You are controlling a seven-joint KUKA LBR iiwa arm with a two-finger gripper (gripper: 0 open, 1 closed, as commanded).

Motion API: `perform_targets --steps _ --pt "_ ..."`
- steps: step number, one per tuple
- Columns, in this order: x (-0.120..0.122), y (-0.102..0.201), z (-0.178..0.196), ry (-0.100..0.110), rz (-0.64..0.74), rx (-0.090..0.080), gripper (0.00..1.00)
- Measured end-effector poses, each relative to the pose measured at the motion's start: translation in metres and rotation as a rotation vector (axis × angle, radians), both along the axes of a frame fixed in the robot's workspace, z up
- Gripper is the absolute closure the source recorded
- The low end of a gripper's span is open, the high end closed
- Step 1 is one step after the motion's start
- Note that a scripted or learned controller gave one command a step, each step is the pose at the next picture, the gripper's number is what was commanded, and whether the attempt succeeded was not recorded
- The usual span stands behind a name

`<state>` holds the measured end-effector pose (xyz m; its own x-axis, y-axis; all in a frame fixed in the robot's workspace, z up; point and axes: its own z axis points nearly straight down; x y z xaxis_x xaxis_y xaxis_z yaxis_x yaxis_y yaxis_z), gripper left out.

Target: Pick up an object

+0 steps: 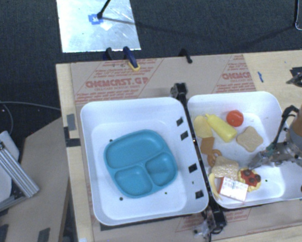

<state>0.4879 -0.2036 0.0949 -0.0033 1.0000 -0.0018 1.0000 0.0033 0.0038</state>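
On the desk [71, 152] the left bin [90, 123] carries a blue divided tray [140, 162] lying flat near its middle, well apart from the arm's reach. The right bin [268, 101] gathers the candidates for picking: a yellow bottle [220, 127] lying on its side, a red ball [234, 118] just beside it, a bread slice [249, 138], a cracker [225, 166], a small pizza piece [249, 178] and a white carton [233, 190], crowded toward the near left corner. The claw [257, 160] sits low between the bread slice and the pizza piece, probably lining up on one of them; whether it is spread or closed, I cannot tell
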Motion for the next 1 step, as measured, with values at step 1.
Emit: perform_targets --steps 1 --pt "0.0753 0.063 -0.0103 -0.003 0.009 0.002 0.0"
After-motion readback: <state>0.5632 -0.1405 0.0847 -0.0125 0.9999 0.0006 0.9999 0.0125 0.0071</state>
